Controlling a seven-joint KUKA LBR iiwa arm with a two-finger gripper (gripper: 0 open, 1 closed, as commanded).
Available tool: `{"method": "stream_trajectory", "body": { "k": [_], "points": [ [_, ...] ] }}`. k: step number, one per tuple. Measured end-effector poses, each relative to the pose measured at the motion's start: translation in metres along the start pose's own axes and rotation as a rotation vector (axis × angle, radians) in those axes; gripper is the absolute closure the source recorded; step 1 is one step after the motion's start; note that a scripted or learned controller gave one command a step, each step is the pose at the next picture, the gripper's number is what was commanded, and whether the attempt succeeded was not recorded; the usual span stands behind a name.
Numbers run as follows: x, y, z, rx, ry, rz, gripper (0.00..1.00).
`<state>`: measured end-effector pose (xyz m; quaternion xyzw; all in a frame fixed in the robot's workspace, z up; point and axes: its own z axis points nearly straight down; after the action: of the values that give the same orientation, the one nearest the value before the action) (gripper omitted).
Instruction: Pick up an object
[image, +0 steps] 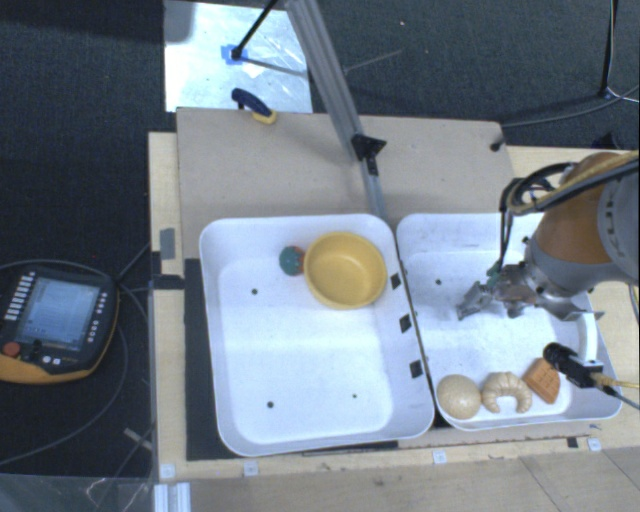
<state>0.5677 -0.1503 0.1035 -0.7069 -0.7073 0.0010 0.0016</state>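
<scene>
Two white bins on bench, left bin (300, 400) with yellow bowl (345, 269) and small green ball (291, 260) near far edge, right bin (440, 240) with gripper (478, 302) over centre, round bun (459, 396), croissant (508, 391) and orange cracker (541, 380) along near edge.

The bench (300, 165) bears two white bins (300, 400) (470, 350) side by side.

The left bin (230, 400) was obstructed solely toward twelve o'clock, where a yellow bowl (345, 270) sat with a small green ball (291, 260) touching its nine o'clock side; the floor from three round to nine o'clock was left open. In the right bin (440, 235), a round bun (459, 396), a croissant (507, 391) and a waffle piece (542, 380) were crowded along six o'clock, while the arm (580, 225) was spread over three o'clock. Open floor was left toward eleven o'clock.
</scene>
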Motion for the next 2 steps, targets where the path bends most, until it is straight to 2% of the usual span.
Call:
{"method": "stream_trajectory", "body": {
  "k": [1, 2],
  "points": [
    [-0.001, 0.002, -0.013, -0.005, -0.001, 0.001, 1.0],
    [-0.001, 0.0, -0.076, -0.009, -0.002, 0.0, 1.0]
  ]
}}
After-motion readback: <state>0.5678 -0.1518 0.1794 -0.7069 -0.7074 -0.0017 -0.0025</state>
